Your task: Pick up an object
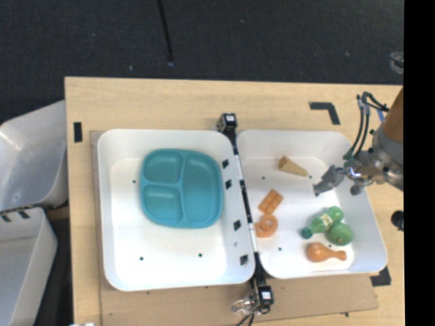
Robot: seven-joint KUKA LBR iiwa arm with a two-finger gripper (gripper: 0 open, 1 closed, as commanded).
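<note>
On the wooden worktop (pixel 170 100) two white bins sit side by side. The left bin (pixel 122 250) carries a teal divided plate (pixel 182 187), lying flat a little toward the far side.

Crossing the seam into the right bin (pixel 360 250), the small things are scattered. Closest to the divider lie an orange block (pixel 270 202) and, just nearer, an orange ring (pixel 266 226), almost touching each other. Farther back, toward the middle of the bin, rests a tan wedge (pixel 293 166). Toward the near right are a green bottle-shaped toy (pixel 322 223) with a green ball-like piece (pixel 340 234) against it, and just in front of them an orange pear-shaped toy (pixel 324 252).

The arm comes in from the right, and its gripper (pixel 327 182) hangs over the right bin, between the tan wedge and the green toys. Nothing lies between the fingers; whether they are spread or closed I cannot tell from here.

By my reckoning the task is barely begun. Every object rests on the bin floor, none lifted. What is left is nearly everything: settle on one piece, descend, close on it and raise it clear.
</note>
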